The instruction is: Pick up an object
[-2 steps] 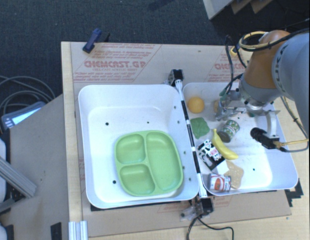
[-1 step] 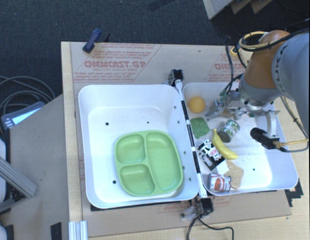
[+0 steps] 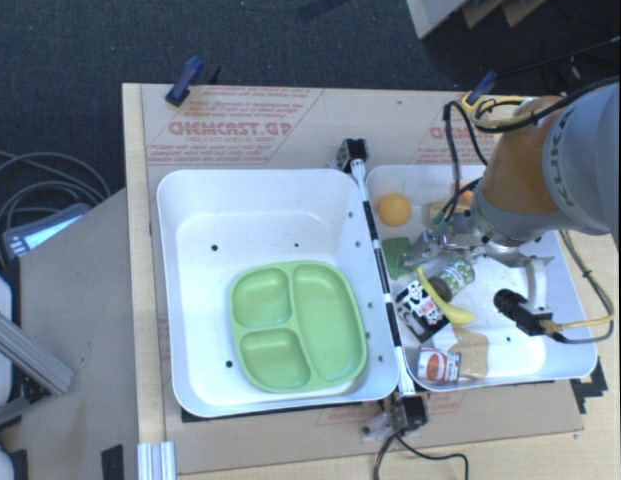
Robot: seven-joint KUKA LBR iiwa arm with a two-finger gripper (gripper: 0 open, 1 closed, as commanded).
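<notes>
fingers' state cannot be told; gripper (image 3: 442, 240) low in right bin (image 3: 575, 363), bottle (image 3: 452, 275) just below, orange ball (image 3: 394, 209) left.

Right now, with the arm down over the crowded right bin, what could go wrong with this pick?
1. The gripper sits amid tightly packed items: a small bottle, a banana and a black-and-white object. It may close on two things or on none.
2. The orange ball lies loose nearby and could roll if nudged.
3. The items crowd the divider beside the left bin, so a thing could be shoved against it.
</notes>
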